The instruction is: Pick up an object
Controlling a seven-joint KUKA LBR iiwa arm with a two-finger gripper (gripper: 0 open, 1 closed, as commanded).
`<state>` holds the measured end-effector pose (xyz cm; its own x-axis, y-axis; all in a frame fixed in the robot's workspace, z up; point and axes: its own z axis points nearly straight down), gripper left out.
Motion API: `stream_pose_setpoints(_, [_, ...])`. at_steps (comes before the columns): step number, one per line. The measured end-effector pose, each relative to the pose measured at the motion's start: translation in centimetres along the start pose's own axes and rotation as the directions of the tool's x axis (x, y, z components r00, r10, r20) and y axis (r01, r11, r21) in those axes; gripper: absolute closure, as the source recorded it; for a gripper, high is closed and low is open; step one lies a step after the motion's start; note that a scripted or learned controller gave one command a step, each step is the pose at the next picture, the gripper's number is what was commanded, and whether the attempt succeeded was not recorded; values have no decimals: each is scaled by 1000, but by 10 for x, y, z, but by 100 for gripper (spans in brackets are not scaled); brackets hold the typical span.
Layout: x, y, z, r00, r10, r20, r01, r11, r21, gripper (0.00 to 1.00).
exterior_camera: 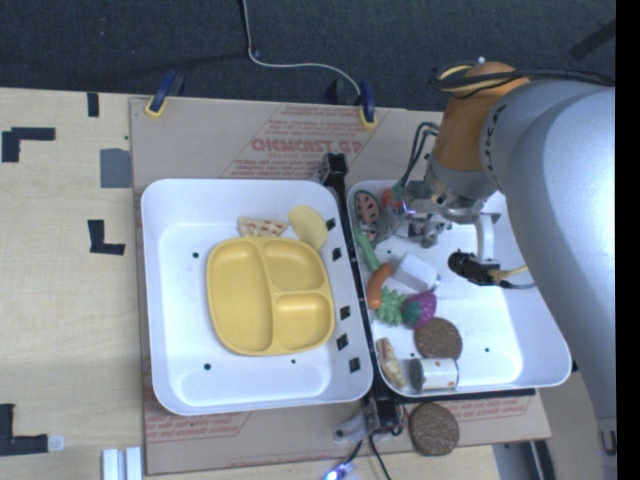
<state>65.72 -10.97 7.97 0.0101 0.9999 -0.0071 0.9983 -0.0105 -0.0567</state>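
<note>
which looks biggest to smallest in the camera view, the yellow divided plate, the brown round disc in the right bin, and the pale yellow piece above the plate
1. yellow divided plate, by far the largest
2. brown round disc
3. pale yellow piece, close to the disc in size, so the last two are an unsure ranking

A brown cardboard sheet [300, 148] lies under both bins on the pale wooden table [60, 298] — two clamps [160, 96] grip its far edge. A white cable [290, 66] loops over dark carpet [120, 18] beyond.
</note>
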Motion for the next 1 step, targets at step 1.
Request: stream_pose_setpoints(1, [2,0,0,1000,3,4,-3,1000,-2,0])
